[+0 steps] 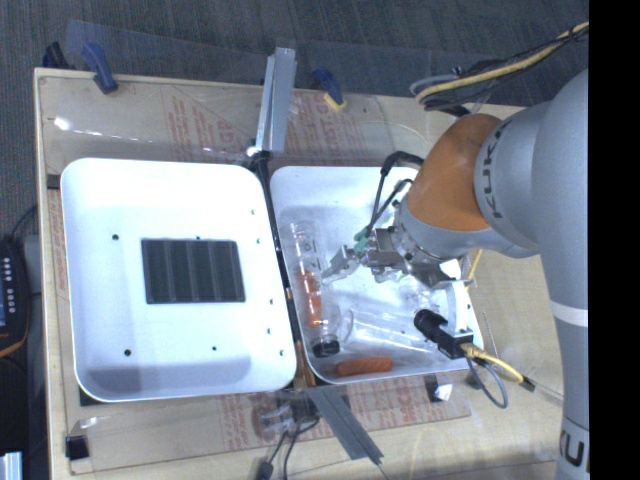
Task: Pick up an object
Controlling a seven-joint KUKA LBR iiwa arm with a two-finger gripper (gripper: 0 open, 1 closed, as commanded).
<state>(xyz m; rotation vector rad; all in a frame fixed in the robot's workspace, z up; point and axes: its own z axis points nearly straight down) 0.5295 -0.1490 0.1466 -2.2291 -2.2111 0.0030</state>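
Note:
My gripper [348, 258] hangs low over the middle of the right bin [340, 183], below the orange-banded wrist. Just left of it a clear plastic bottle [302, 243] lies along the bin's left side, with an orange-tinted part [313, 300] lower down. A clear plastic piece [375, 320] lies under the gripper toward the bin's front. An orange stick-like object [363, 367] rests along the front wall. A small black round thing [325, 348] sits at the front left corner. Nothing is visibly held.
The left bin [100, 198] holds a dark ribbed rectangular panel [193, 270] at its middle. A metal divider bar [273, 98] stands between the bins at the back. Blue clamps [100, 68] grip the bench's back edge.

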